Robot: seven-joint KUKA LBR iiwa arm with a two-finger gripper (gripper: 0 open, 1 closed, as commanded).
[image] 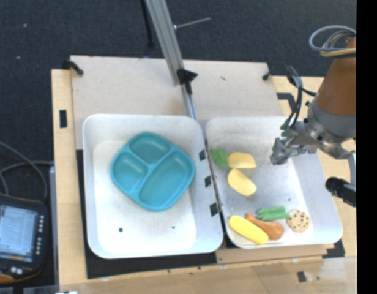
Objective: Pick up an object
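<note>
My gripper (278,156) hangs over the right bin (311,182), near its middle right, pointing down. Left of it lie two yellow food pieces: one (242,160) at the bin's upper left next to a green piece (220,158), and another (242,182) just below. Along the bin's front edge sit a yellow banana-like piece (248,229), an orange carrot (266,226), a green bean pod (272,213) and a spotted cookie (298,221). Nothing shows between the gripper's fingertips, which are dark and small against the bin.
The left bin (103,225) holds a blue divided plate (153,171). A slanted metal rail (167,35) runs down to the gap between the bins. A teach pendant (14,228) lies off the bench at the far left.
</note>
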